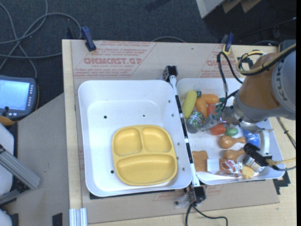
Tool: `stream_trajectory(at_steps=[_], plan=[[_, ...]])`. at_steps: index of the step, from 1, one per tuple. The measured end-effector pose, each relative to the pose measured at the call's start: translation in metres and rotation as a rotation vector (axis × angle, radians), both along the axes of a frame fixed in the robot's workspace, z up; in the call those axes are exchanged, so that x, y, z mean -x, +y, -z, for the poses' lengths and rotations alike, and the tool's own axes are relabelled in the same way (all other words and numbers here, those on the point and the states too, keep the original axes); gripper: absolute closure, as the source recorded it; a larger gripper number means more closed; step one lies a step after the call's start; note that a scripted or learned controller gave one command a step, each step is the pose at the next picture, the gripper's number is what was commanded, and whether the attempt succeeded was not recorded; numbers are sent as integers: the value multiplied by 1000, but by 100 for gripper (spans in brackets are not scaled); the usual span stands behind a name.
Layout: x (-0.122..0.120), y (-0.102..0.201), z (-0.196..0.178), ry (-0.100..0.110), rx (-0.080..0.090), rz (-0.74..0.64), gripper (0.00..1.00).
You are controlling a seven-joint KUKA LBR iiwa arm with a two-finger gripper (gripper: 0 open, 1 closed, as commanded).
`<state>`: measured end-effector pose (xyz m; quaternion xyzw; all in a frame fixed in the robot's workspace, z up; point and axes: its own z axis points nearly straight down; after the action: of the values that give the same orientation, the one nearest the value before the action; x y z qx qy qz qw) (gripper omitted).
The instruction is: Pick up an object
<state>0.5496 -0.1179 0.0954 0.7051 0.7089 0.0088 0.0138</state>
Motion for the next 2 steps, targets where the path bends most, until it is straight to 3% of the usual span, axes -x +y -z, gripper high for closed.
stream_trajectory(at_steps=[1,2], plan=[[-37,4,2,14,-2,2,0],[-30,5,0,31,-5,5,100]])
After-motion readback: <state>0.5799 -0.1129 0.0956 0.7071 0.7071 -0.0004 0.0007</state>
